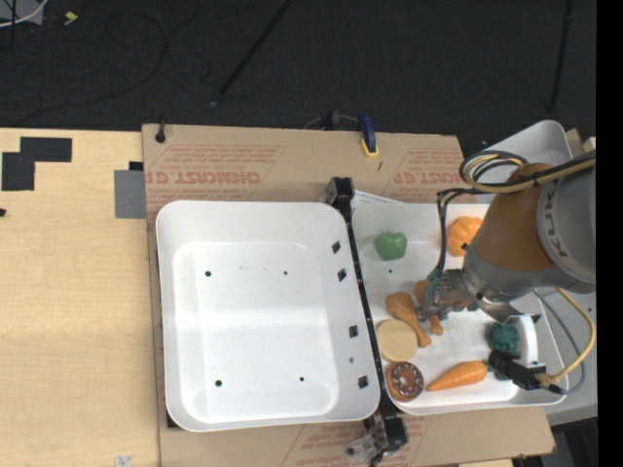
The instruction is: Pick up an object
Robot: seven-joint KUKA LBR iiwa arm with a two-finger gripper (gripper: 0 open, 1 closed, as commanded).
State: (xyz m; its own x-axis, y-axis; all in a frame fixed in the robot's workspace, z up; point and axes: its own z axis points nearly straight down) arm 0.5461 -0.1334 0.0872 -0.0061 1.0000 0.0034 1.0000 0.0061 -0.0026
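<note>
Down in the right bin (428, 404), we have the hand (435, 305) low beside the drumstick (407, 315); whether it grips, we cannot tell. We should centre over the drumstick's narrow shaft, clear of the round cookie (396, 340), before lifting straight.

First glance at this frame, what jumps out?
The grey and orange arm fills the right side, its pincer down in the right bin among toy foods: a green pepper, a carrot, a sprinkled donut. The left bin beside it shows bare white.
</note>
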